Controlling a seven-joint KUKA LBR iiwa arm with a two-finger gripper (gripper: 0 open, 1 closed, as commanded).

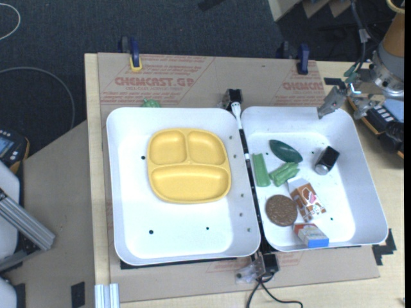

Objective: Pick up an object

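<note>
Hung over the right bin's far rim; end effector state impossible to tell. Called for descending squarely onto the black cylinder nearest it.

The counter is pale wood and carries a brown cardboard sheet with red printed letters, held by two blue clamps at its far edge. On the sheet two white bins lie side by side, the left bin touching the right bin.
</note>
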